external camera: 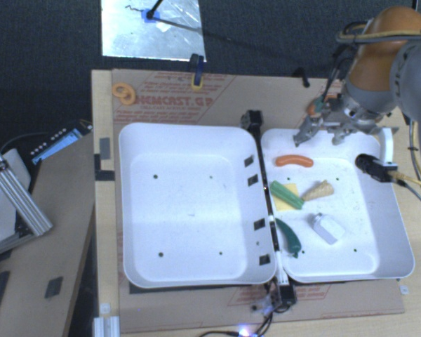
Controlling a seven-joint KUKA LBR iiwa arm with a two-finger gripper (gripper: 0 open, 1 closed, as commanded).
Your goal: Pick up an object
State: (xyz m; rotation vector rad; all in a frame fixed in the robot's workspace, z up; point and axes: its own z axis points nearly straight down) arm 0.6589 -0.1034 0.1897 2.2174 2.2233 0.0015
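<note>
The nearest candidate is the orange sausage-shaped toy (pixel 294 161), lying flat near the far edge of the right bin (pixel 386 258), its long axis running left to right. The gripper (pixel 321 133) hangs just above and behind it at the bin's far rim, its two fingers spread apart with nothing between them.

Toward the near side lie a yellow wedge with a green strip (pixel 285 194), touching or almost touching a tan cone-like piece (pixel 318 190). Nearer still are a small white bottle-like item (pixel 324 228) and a dark green pod-shaped toy (pixel 290 236) close against the divider. The left bin (pixel 189 202) sits alongside.

The step in hand looks like the approach before a descent. To do it well, the open fingers should straddle the sausage toy across its short width, centred along its length, then drop until the tips nearly reach the bin floor before closing. It stands apart from the other pieces, so it seems the cleanest choice; the wedge and cone crowd each other. The rounded shape may roll or squirt out of an off-centre grip.
</note>
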